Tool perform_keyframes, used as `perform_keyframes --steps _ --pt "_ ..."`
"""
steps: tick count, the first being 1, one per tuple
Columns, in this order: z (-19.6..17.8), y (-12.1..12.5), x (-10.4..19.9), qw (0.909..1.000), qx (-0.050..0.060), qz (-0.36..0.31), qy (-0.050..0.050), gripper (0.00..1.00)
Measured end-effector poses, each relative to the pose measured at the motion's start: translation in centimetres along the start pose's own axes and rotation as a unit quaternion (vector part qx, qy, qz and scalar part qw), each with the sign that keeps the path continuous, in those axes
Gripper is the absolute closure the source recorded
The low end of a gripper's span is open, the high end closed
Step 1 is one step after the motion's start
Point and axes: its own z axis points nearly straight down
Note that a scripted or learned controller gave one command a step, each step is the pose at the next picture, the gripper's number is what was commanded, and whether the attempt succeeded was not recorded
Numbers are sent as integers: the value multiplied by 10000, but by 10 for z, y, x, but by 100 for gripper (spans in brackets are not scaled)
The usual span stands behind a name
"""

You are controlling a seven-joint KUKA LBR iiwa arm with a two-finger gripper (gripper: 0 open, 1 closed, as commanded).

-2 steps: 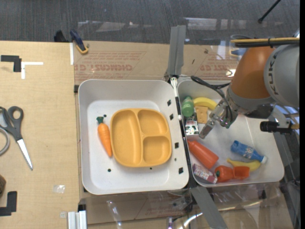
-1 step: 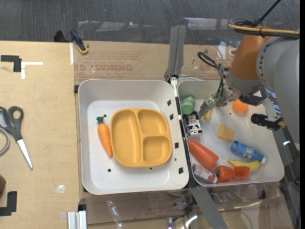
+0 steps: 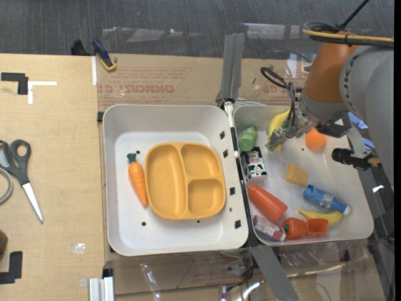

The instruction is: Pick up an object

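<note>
Pincer (image 3: 276,143) low in right bin (image 3: 360,231); finger spread: cannot tell. Curved yellow banana (image 3: 277,121) touching above it. Smooth orange ball (image 3: 316,140) just right.

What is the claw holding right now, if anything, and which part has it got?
Cannot be told. The claw hangs low over the right bin, beside the yellow banana and green bottle; nothing visibly sits in its grip.

The only lettering of any size runs across the brown cardboard sheet (image 3: 156,83) behind the two bins, well to the left of the gripper (image 3: 280,138) and farther back; it lies reversed in red print and cannot be read with certainty. Just left of the fingers, below them, a small black-and-white carton (image 3: 255,165) bears markings too small to read.
</note>
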Motion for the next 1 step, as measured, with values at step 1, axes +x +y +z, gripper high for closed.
perform_keyframes --steps 1 --pt "-132 51 63 9995 -43 302 -11 100"
